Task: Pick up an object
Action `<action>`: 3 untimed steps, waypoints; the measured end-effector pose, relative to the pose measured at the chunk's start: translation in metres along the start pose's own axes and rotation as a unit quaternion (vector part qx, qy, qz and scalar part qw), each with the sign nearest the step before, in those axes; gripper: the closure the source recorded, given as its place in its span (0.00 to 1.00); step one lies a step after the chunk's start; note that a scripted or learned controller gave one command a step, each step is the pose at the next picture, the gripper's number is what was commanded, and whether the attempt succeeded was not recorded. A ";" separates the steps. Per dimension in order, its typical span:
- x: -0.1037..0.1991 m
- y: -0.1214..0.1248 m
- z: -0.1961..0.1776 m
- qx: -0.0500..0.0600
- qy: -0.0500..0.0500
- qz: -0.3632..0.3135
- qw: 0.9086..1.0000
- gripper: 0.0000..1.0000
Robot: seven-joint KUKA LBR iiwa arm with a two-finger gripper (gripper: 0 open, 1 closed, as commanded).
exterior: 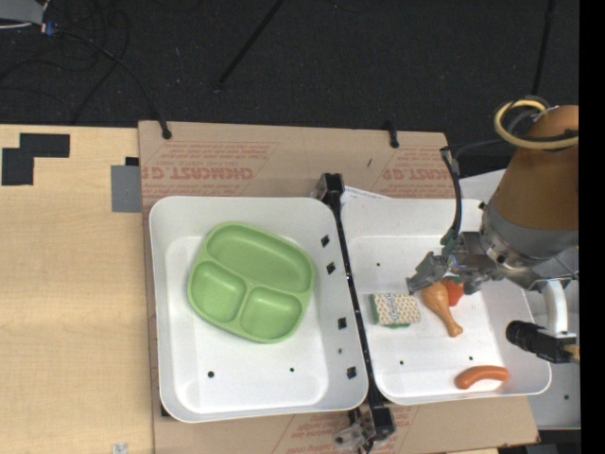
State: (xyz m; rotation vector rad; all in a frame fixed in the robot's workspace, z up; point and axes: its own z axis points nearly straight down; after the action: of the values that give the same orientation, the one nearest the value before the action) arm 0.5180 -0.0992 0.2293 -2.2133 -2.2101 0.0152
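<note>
A pale wooden benchtop (pixel 66 291) is filling the left side of the frame, carrying black tape patches (pixel 33 154) and a grey square patch (pixel 124 187) near its upper edge. A brown printed cardboard sheet (pixel 284 159) is lying across the centre. Behind, a dark floor (pixel 284 45) with thin black cables (pixel 113 60) is spanning the top.

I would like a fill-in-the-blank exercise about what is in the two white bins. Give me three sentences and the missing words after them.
1. The green plate lies in the ____ bin of the view.
2. The plate has ____ compartments.
3. The sausage lies in the right bin, ____ the front edge than the patterned sponge does.

Missing words: left; three; nearer
</note>
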 end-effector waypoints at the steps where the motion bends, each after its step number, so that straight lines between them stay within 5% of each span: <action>1: 0.000 0.002 -0.006 -0.006 -0.001 -0.001 1.000 0.00; 3: -0.007 -0.008 0.114 -0.003 0.000 0.000 1.000 0.00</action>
State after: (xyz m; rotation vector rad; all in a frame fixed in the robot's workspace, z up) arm 0.5083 -0.1059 0.1150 -2.2163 -2.2138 0.0090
